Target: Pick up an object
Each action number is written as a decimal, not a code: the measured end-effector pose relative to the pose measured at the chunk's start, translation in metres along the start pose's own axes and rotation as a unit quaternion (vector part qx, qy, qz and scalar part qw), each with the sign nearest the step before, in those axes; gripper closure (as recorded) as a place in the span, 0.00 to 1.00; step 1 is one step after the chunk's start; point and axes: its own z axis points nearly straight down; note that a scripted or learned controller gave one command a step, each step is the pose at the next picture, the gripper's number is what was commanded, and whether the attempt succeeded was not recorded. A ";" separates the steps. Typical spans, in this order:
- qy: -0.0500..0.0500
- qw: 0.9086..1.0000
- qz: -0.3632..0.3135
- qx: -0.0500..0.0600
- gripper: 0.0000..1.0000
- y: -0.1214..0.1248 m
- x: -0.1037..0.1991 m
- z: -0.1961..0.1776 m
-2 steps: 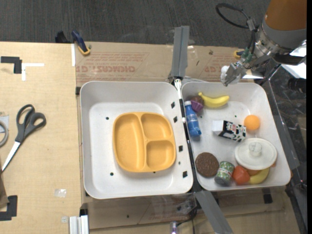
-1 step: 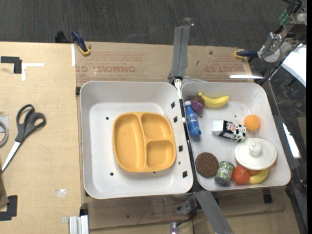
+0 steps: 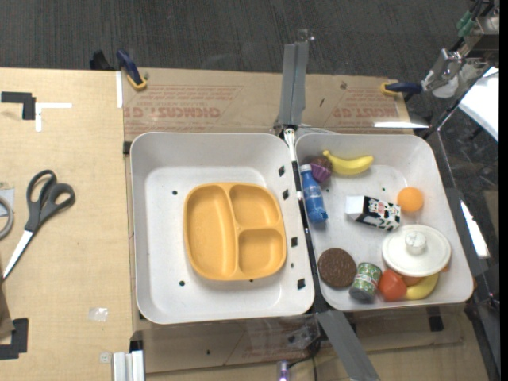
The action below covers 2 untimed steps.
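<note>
The right bin [image 3: 432,161] holds a yellow banana [image 3: 349,163], a purple toy [image 3: 321,170], a blue bottle [image 3: 314,198], a black-and-white carton [image 3: 373,211], an orange ball [image 3: 410,199], a white lidded dish [image 3: 416,248], a brown round cookie [image 3: 337,267], a green can [image 3: 366,281], a red tomato [image 3: 392,286] and a second yellow piece [image 3: 423,288]. My gripper [image 3: 449,68] hangs at the upper right, beyond the right bin's far corner and well above the objects. Nothing is seen in it.
A yellow divided plate [image 3: 236,230] lies in the left bin [image 3: 151,236]. Scissors [image 3: 38,206] rest on the wooden bench at the left. Blue-and-yellow clamps [image 3: 131,70] [image 3: 399,88] pin the cardboard behind the bins.
</note>
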 end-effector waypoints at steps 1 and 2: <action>0.002 0.990 0.138 0.000 1.00 -0.004 -0.056 -0.012; 0.000 0.991 0.136 0.001 1.00 -0.003 -0.054 -0.021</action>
